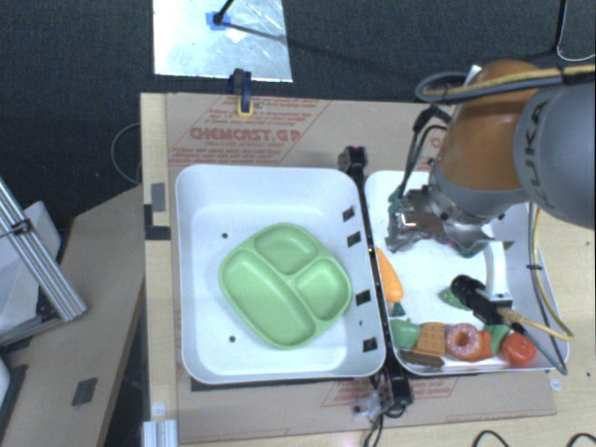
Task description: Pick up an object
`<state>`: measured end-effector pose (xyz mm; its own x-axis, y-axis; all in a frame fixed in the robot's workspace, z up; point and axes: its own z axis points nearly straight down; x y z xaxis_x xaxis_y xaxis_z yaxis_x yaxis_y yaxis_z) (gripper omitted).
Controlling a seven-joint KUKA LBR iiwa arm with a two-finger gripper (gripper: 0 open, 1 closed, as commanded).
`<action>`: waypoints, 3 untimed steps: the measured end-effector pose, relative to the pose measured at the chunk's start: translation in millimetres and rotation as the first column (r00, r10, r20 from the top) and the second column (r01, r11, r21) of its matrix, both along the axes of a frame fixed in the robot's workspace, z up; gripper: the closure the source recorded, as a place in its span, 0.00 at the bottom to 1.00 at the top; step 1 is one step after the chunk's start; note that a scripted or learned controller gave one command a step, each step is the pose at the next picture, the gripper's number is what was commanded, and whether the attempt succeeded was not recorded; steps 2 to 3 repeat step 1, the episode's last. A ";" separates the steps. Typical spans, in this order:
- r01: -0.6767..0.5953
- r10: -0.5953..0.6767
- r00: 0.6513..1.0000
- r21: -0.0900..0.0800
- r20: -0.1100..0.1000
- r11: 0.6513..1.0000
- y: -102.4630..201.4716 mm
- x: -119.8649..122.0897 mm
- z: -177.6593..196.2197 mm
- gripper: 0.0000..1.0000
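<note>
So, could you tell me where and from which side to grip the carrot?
Take the carrot around its middle, coming straight down from above and closing across its width: it lies flat and long, close along a wall of its bin, so a sideways approach looks blocked.

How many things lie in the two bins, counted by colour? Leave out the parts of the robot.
Green: 2, the divided plate in the left bin and a small piece in the right bin
Orange: 1, the carrot
Brown: 1, the waffle
Pink: 1, the doughnut
Red: 1, the tomato
Total: 6
</note>
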<state>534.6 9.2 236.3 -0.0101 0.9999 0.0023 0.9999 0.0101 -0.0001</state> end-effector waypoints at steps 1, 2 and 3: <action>0.001 -0.001 1.000 0.000 -0.001 1.000 44.8 -15.5 -10.6 1.00; 0.001 -0.001 1.000 0.000 -0.001 1.000 44.8 -15.5 -10.6 1.00; 0.001 -0.001 1.000 0.000 -0.001 1.000 44.8 -15.5 -10.6 1.00</action>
